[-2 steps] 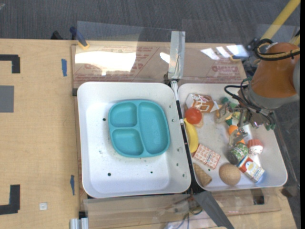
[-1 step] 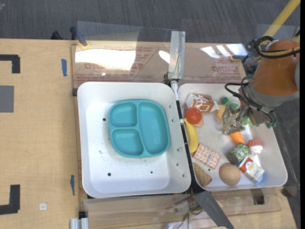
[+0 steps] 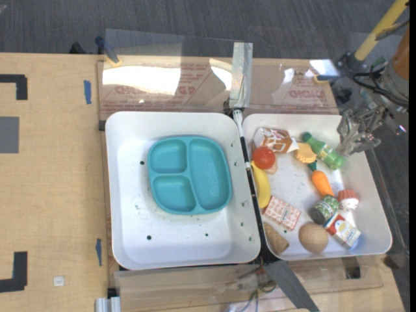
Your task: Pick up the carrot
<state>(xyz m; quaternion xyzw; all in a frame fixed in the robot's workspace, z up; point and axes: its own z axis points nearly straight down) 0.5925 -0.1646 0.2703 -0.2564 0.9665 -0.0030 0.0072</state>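
The small orange carrot point(image 3: 322, 182) with a green stub at its upper end is lying tilted on the floor of the right-hand shallow white bin point(image 3: 380, 207), toward that bin's right side, with nothing gripping it. The metal two-finger hand point(image 3: 354, 137) is hanging over the upper right corner of that bin, above and to the right of the carrot and apart from it; how far its fingers are spread cannot be told, because they are blurring into the cables and metal around them. Just beside the hand, a green plastic bottle point(image 3: 323, 151) is lying on its side, and a yellow-orange toy piece point(image 3: 305, 153) is sitting to its left. A red tomato point(image 3: 264, 158) is resting near the bin's left wall, with a yellow banana point(image 3: 262, 186) lying below it and a brown-and-white carton point(image 3: 274, 139) lying above it. Below the carrot, a dark green round can point(image 3: 325, 209) is sitting next to a small white bottle with a red cap point(image 3: 349, 201), and a tan round potato-like ball point(image 3: 313, 237) is lying near the bottom edge. In the left-hand white bin point(image 3: 123, 194), a teal divided plate point(image 3: 190, 174) is sitting in the middle. Both bins are resting on the pale wooden counter point(image 3: 45, 174).
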